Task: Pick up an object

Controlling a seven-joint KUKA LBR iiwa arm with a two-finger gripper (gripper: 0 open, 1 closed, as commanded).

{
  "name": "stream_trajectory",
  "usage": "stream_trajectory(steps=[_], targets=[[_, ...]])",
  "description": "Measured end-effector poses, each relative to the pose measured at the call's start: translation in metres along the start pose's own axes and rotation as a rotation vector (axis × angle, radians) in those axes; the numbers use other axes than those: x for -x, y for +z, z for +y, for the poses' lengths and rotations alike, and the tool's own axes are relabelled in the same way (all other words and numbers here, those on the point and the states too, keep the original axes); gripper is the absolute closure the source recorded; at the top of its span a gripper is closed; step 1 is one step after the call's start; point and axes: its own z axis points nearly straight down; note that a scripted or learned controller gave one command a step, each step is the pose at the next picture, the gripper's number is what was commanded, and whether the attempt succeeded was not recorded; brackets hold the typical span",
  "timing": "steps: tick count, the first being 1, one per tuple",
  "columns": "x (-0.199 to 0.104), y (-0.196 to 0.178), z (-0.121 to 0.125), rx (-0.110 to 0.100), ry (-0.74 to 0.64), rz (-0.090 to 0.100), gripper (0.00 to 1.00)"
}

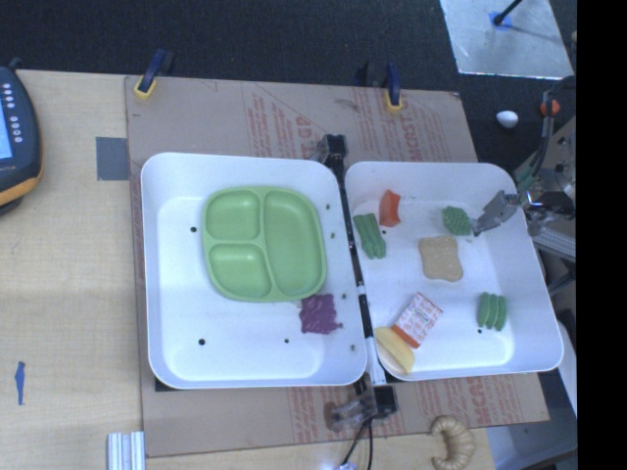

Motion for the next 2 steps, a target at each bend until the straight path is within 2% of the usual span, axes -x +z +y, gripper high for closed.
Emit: stream_trajectory(steps=[1,2], targets=[[-0.008,0.165,0.064,-0.008,-0.006,0.002,0.00],[0.018,0.156,0.109,0.005,-0.002,-0.001,0.00]])
